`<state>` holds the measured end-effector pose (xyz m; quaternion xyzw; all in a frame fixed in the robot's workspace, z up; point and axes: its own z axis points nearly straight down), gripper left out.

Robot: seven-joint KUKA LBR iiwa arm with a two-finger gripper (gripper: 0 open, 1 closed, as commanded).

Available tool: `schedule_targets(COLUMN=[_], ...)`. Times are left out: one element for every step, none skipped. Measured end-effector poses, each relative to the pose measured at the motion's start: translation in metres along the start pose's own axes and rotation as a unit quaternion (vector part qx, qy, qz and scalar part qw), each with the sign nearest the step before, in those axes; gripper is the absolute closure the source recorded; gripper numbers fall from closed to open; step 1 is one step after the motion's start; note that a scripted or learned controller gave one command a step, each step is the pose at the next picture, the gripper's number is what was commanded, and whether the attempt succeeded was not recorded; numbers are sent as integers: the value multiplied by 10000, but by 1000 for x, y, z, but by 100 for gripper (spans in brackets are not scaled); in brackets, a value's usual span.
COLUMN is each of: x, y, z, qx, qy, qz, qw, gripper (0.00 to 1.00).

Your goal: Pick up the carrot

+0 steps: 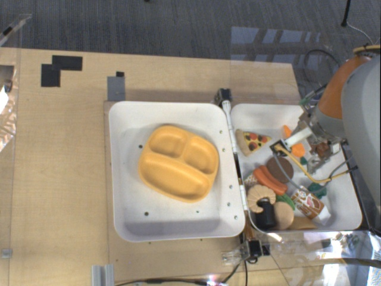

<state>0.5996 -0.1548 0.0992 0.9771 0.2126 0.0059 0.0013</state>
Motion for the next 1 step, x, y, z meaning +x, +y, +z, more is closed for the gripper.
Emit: schedule_targets(x=[-3], y=[-17], z=[12], qx=[11], qy=[-30], qz=[399], qw=[9992], gripper=[0])
